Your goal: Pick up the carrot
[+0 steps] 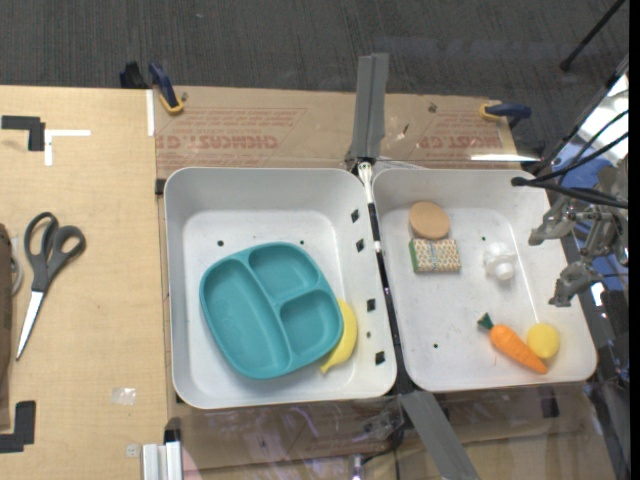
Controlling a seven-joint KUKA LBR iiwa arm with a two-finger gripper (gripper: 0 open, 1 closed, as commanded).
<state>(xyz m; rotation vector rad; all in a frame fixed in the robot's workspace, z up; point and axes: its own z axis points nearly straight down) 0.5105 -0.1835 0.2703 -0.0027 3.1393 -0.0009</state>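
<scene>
The carrot [518, 347] is orange with a small green top and lies slantwise in the front right corner of the right bin [450, 368]. Its thick end touches a small yellow fruit [544, 340]. My gripper [550, 265] hangs over the right bin's right rim, a little behind and to the right of the carrot. It is open, with one metal finger [545, 230] farther back and the other finger [564, 288] nearer the carrot. Nothing is between them.
The right bin also holds a round brown disc [429, 219], a patterned block [436, 256] and a white lump [498, 261]. In the left bin [190, 208] lie a teal divided plate [271, 309] and a banana [345, 336]. Scissors [45, 258] lie on the bench at the left.
</scene>
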